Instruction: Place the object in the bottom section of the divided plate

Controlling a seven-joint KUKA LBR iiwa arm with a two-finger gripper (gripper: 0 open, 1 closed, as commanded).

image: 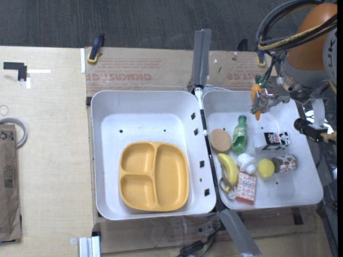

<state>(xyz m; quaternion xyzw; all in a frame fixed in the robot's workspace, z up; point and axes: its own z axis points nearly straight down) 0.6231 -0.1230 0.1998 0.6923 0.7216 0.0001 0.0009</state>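
Note:
The yellow divided plate (154, 175) lies in the left bin (107, 143), with two small sections on its left and one long section on its right; nothing is in it. Reaching in from the right, my gripper (259, 101) hangs over the back left part of the right bin (305, 197). A small orange carrot-like toy (258, 99) with a green top sits between its fingers, lifted above the bin floor. The gripper is well to the right of the plate and further back.
On the right bin's floor lie a brown round disc (220, 140), a green bottle (239, 134), a banana (229, 167), a red carton (246, 188), a lemon (266, 168), a small can (285, 163) and a cow-patterned box (276, 139). A grey divider (200, 63) separates the bins.

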